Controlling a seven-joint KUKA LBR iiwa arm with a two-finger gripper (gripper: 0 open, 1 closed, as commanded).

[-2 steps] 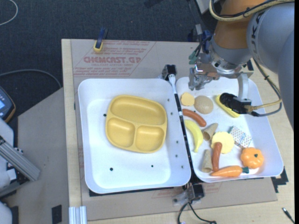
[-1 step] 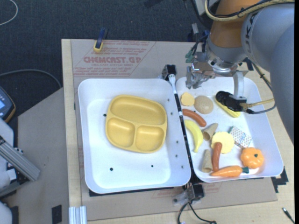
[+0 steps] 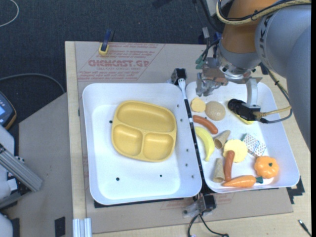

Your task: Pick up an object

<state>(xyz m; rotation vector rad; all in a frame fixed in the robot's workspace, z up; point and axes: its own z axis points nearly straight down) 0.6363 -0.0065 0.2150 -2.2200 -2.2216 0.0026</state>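
**Hovering over the toy food, nothing in the claw**

Reaching in from the right, the grey arm with its orange band hangs its gripper (image 3: 206,89) above the far left corner of the right bin (image 3: 291,174). Its two fingers point down and look spread a little apart, with nothing between them.

Nearest beneath it lie a small pale yellow disc (image 3: 198,104) and, just to its right, a tan round piece (image 3: 215,110); either looks the likeliest pick. Nearer in the bin sit a sausage (image 3: 205,124), a banana (image 3: 205,142), a carrot (image 3: 240,181) and a small orange pumpkin (image 3: 266,166), packed close and in places touching.

All appear to be moulded plastic play food, so they would probably be light, stiff and smooth. Such pieces should take a firm squeeze without harm, but glossy curved skins may let them squirt out of a pinch. The disc is flat and low, so the fingers would have to close across its edges, close to the bin floor. The tan piece stands higher and would likely suit a grasp across its widest part. The sausage offers perhaps the surest hold, across its short width at mid-length.

The left bin (image 3: 94,132) holds a yellow divided tray (image 3: 144,131), well apart from the claw.
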